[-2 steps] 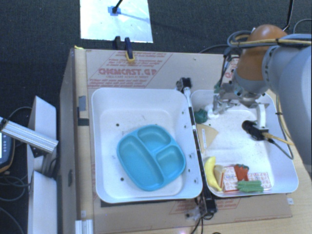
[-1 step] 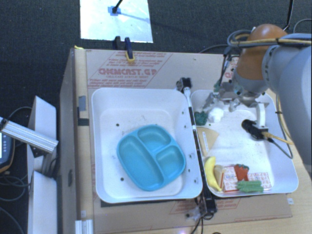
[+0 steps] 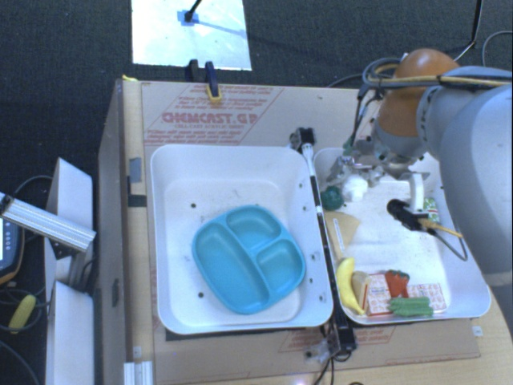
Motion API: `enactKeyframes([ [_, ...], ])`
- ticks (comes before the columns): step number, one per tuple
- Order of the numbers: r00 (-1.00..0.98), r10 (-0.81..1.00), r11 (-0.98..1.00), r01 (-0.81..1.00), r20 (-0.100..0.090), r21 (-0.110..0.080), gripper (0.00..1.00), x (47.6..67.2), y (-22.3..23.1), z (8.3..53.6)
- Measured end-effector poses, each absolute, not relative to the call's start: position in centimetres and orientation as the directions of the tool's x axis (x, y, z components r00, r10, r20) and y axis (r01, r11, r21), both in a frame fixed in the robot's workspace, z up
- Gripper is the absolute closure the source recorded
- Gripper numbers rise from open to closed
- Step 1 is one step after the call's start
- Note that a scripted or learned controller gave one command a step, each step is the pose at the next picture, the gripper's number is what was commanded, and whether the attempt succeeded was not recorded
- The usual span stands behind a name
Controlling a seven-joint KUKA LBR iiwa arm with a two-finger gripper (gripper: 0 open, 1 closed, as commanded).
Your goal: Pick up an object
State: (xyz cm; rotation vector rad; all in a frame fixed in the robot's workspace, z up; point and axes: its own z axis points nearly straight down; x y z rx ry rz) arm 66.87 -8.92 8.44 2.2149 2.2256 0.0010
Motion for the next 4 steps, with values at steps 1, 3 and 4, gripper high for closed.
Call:
enactKeyframes([
  [1, -0.005, 1.0, 0.005, 1.0, -0.001, 0.002, 0.0, 66.2, -8.4, 8.5],
  [3, -0.001, 1.0, 0.001, 1.0, -0.001, 0.002, 0.0, 65.8, -8.4, 8.5],
  [4, -0.002, 1.0, 0.002, 1.0, -0.001, 0.006, 1.0, 65.9, -8.4, 9.6],
])
